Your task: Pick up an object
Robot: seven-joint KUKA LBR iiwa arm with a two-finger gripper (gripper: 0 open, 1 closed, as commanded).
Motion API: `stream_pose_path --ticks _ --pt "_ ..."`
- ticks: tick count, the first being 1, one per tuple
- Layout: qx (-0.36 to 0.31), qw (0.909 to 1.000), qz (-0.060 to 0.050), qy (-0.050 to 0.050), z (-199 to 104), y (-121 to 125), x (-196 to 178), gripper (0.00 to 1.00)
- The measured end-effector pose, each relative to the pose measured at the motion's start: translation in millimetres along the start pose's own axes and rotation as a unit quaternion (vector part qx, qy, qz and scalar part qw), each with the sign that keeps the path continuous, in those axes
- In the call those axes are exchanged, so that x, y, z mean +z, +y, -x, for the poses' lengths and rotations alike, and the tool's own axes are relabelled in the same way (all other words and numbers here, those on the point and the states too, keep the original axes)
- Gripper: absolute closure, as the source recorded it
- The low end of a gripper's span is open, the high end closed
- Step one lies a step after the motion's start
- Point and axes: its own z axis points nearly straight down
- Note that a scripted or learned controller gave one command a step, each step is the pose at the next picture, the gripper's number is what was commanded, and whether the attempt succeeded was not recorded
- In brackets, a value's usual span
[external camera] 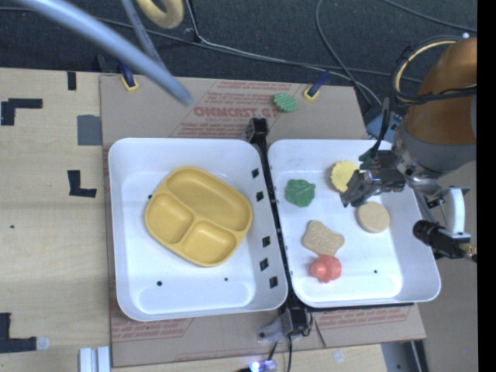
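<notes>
The right bin (387, 285) holds several small toy foods: a green leafy piece (299, 192), a yellow round piece (342, 176), a tan round disc (373, 217), a beige cracker-shaped piece (322, 238) and a red piece (326, 268). My gripper (360, 187) hangs low over the bin's upper right part, between the yellow piece and the tan disc. Its dark fingers point left and down, and I see nothing clearly held between them. The grey and orange arm (442, 107) comes in from the right.
The left bin (128, 285) holds a yellow divided plate (198, 215). A green toy piece (285, 103) lies on the cardboard behind the bins. Cables run across the dark floor at the back, and a black divider (267, 208) separates the bins.
</notes>
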Motion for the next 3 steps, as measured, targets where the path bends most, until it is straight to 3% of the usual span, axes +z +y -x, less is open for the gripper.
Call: stream_pose_path --ticks 3 --pt "0.000 1.0000 0.000 -0.001 -157.6 43.2 3.3 1.00"
